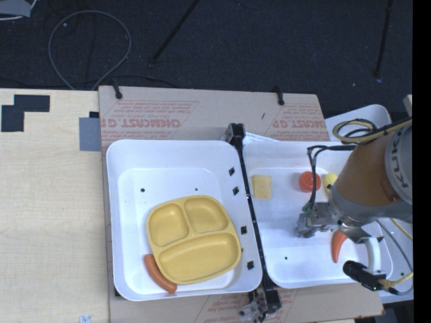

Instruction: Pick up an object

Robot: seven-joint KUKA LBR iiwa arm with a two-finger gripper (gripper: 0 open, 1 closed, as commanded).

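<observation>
1. Camera view looks down at a slant on two white bins; we see the arm (374, 180) reach in from the right over the right bin (283, 268)
2. Gripper (308, 226) hangs low over the middle of the right bin, and we judge it close to the floor; whether its fingers are spread or closed we cannot tell, and we see nothing held in it
3. Nearest pickable thing, as we read it, is the carrot (336, 245), just beside the gripper on its right and a little toward the near edge, its long axis running roughly far to near and partly tucked under the wrist
4. Red ball (309, 180) lies beyond the gripper, toward the far wall, with a yellow piece (329, 179) just beside it
5. Cracker (261, 186), a pale flat square, lies to the left and farther back, near the divider (246, 200)
6. Left bin (128, 160) holds a yellow tray (194, 238) with a sausage (159, 274) touching its near-left rim; both sit well apart from the gripper
7. We judge the coming move to turn on a short shift right toward the carrot, with the jaws set across its long axis
</observation>
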